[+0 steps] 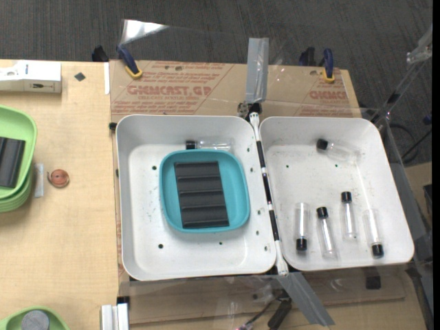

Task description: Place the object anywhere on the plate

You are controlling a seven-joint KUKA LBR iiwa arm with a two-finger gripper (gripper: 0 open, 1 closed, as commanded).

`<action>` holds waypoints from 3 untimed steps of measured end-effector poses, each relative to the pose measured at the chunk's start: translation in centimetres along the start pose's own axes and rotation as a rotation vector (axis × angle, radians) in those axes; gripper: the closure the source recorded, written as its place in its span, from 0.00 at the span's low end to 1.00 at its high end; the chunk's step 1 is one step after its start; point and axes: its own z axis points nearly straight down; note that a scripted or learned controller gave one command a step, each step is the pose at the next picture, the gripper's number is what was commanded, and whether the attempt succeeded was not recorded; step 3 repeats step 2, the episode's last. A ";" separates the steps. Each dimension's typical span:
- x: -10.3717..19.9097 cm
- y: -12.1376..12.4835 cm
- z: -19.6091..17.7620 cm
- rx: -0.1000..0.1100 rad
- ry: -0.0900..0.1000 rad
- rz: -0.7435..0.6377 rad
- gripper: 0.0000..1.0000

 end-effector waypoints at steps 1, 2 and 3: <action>0.0 0.0 0.0 0.000 0.000 0.000 0.00; 0.0 0.0 0.0 0.000 0.000 0.000 0.00; 0.0 0.0 0.0 0.000 0.000 0.000 0.00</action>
